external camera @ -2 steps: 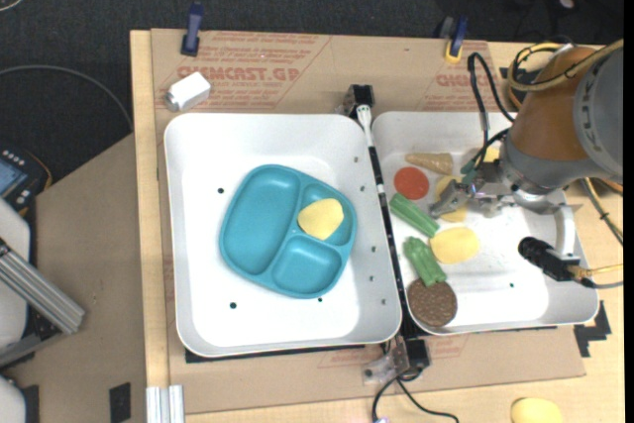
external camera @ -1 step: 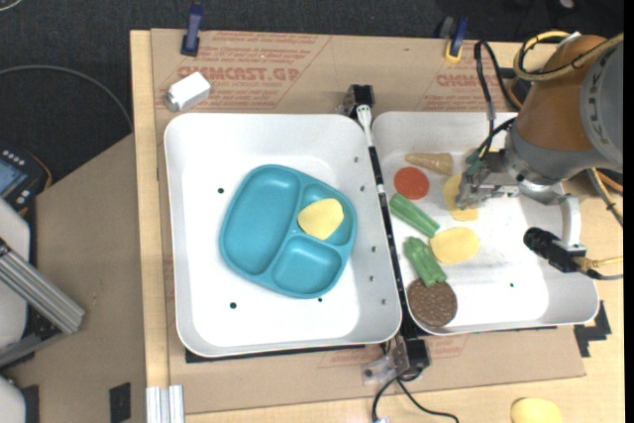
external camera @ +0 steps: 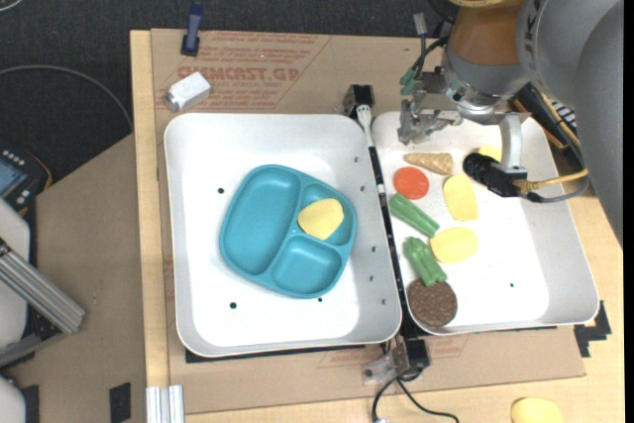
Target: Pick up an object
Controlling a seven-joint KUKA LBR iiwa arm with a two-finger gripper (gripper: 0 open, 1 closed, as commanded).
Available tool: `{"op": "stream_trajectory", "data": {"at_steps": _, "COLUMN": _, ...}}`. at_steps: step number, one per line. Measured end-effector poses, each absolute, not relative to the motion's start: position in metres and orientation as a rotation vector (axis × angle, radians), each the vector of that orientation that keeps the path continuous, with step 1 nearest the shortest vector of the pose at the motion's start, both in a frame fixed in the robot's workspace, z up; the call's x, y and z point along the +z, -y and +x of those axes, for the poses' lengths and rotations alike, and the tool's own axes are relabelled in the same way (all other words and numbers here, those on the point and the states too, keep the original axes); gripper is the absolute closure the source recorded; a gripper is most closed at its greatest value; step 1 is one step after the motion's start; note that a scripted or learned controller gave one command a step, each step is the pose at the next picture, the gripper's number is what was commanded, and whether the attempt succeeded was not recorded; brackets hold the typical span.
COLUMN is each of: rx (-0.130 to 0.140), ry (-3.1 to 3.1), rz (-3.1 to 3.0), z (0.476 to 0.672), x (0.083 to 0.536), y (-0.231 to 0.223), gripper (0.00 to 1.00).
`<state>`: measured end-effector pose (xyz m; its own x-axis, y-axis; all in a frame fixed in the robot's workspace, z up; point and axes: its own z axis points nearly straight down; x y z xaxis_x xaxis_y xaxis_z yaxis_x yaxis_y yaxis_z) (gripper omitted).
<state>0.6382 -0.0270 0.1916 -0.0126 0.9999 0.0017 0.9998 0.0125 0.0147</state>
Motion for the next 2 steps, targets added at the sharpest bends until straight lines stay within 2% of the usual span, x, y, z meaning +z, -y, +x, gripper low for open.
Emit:
{"op": "stream_trajectory", "data": {"at_steps": 1, "rx": 0.014, "ry": -2.226, "rz": 2.209, "z": 0.615, "x": 0.315, "y": -0.059, "gripper": 1.00}}
{"op": "stream_trajectory", "data": {"at_steps": 2, "rx": -0.001, "ry": -2.225, "rz": 2.222, "z": 0.534, "x": 0.356, "y": -0.052, "gripper": 1.00}}
